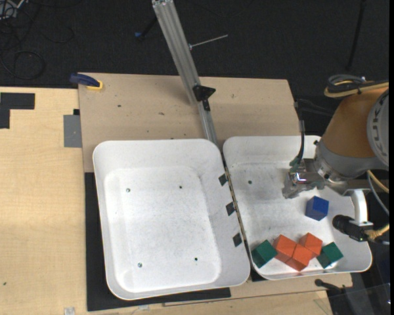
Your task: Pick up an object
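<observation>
The end effector (301,181) hangs over the right bin (262,156), just beside the blue cube (317,207); its grip state cannot be told.

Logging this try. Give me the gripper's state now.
Gripper: over the right bin, above and left of the blue cube; open or shut cannot be told.

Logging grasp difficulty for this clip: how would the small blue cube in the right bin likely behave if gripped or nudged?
The small blue cube looks rigid with flat faces, so it should probably slide, not roll. It seems small, likely light. It sits apart from the orange and green blocks, near the gripper, so fingers should have room.
</observation>
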Motion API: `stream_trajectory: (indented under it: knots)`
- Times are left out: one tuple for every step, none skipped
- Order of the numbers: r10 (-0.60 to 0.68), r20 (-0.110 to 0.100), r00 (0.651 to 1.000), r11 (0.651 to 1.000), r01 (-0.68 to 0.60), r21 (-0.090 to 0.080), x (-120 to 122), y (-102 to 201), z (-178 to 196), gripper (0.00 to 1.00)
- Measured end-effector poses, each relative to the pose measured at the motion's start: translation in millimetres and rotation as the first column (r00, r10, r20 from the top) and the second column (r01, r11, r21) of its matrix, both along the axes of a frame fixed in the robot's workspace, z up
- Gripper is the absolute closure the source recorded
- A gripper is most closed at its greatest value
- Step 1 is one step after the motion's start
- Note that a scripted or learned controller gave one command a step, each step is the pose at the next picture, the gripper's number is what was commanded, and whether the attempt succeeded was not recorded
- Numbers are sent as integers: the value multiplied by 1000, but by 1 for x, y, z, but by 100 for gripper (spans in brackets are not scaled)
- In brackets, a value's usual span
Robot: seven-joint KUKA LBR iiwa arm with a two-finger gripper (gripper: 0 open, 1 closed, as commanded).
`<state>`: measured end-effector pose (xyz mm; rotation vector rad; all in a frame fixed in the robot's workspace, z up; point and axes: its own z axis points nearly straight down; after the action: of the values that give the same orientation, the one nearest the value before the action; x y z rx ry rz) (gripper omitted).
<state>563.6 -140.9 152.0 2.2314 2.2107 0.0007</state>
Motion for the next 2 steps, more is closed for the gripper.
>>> stream_trajectory:
  knots:
    - [7,1,1000,1000,-7,0,-2,0,43,100]
    - [9,1,1000,1000,-9,0,-1,-1,72,100]
